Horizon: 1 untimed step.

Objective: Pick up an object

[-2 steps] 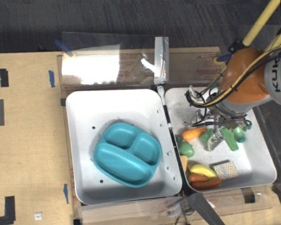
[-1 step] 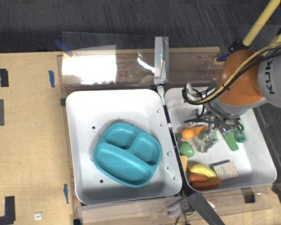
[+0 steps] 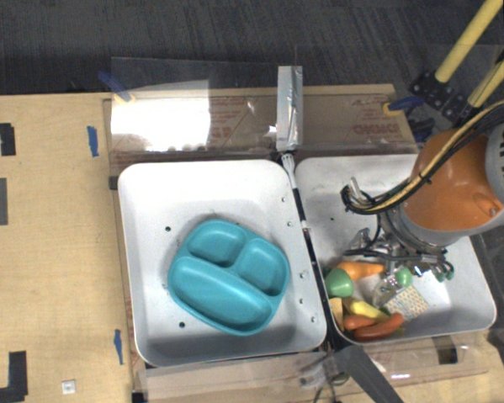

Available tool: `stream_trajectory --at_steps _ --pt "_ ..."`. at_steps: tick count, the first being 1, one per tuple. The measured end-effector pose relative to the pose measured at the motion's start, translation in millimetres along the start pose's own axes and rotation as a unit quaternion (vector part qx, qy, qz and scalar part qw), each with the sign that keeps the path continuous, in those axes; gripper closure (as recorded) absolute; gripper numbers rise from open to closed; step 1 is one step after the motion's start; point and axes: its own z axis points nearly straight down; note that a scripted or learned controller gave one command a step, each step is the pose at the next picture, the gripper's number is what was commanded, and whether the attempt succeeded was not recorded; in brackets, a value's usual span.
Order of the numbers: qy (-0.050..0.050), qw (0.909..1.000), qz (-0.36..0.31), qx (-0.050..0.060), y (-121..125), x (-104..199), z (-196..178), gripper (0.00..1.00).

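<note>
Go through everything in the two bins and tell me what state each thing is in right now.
Teal divided plate: lying flat in the left bin, compartments up, nothing in them.
Toy food pile: heaped at the near left of the right bin, pieces touching.
Pincer: low over the pile, grip hidden by the wrist.
Arm: reaching into the right bin.

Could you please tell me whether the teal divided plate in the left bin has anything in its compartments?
Empty. The teal divided plate lies right side up in the left bin, and all three compartments show bare teal.
</note>
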Motion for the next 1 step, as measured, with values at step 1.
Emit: stream_trajectory --at_steps 1 --pt "-0.002 0.9988 -0.050 0.002 10.1 4.0 -0.5 0.00"
